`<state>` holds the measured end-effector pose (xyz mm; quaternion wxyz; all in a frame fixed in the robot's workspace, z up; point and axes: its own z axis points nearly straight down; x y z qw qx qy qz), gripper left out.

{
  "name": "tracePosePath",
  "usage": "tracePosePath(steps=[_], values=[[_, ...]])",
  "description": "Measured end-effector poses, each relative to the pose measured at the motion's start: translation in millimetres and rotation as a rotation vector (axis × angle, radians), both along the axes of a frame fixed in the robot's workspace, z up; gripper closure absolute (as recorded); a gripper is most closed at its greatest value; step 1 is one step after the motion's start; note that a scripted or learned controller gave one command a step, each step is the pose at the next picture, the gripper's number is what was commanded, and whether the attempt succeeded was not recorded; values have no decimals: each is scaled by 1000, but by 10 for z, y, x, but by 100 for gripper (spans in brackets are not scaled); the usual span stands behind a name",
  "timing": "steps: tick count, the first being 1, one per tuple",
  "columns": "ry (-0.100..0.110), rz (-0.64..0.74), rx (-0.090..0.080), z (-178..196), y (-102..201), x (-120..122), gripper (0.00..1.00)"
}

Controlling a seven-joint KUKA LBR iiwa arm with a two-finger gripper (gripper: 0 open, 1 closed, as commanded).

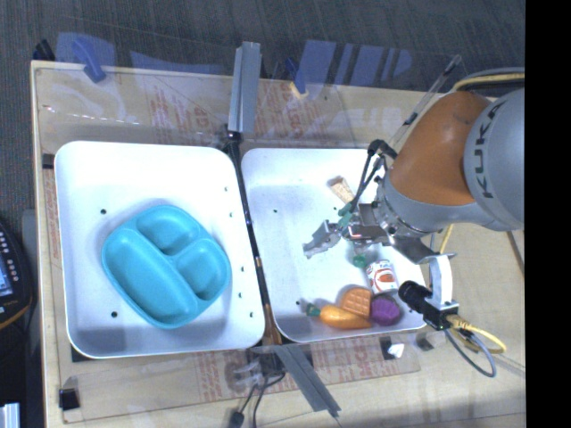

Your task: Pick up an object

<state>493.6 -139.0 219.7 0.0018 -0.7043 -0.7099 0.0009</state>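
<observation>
Gripper (323, 237) low over bare floor of right bin (277, 239); fingers' state unclear, cannot tell. Better: shift toward carrot (337, 316), centre, then close.

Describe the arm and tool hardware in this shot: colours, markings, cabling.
The arm is grey with a broad orange band above the wrist, and dark KUKA lettering runs along the grey shell at the right. The tool is small, metallic grey and two-fingered. Thin black cables run from the wrist toward the tool. A yellow cable loops below the arm.
</observation>
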Motion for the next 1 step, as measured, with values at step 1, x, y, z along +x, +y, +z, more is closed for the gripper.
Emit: tracePosePath(steps=[1], values=[[-2, -3, -1, -212, -721, 223, 0]])
